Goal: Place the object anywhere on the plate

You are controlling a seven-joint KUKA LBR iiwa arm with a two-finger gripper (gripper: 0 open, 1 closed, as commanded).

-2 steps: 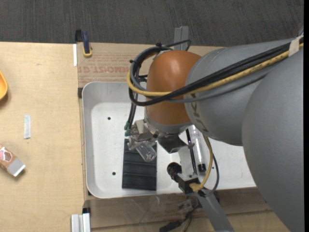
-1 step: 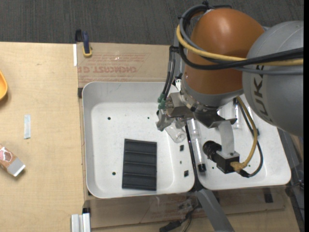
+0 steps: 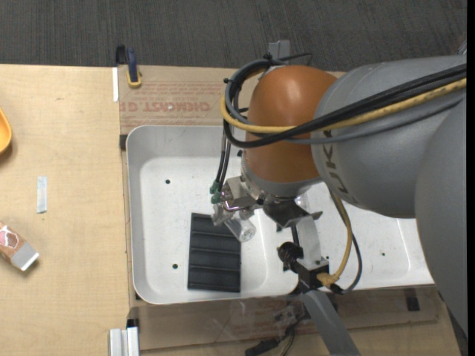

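The grey arm (image 3: 393, 139) comes in from three o'clock and hangs over the white bin (image 3: 148, 199), its orange band (image 3: 286, 121) bulging near the middle of the view. Below the band, toward six o'clock, the pincer (image 3: 236, 217) points down into the bin. I cannot tell how it is set, since the wrist and cables crowd around it. A small clear, glassy piece (image 3: 243, 230) sits right at its tip, touching or nearly touching it; whether it is gripped I cannot say.

Just beside that tip, toward seven o'clock, a black ribbed slab (image 3: 214, 254) lies flat on the bin floor, its long side running roughly twelve to six. Its upper right corner is close under the pincer.

Out at nine o'clock, on the bare wooden counter (image 3: 59, 124), lie a small pale strip (image 3: 41, 195) and a wrapped block (image 3: 16, 248).
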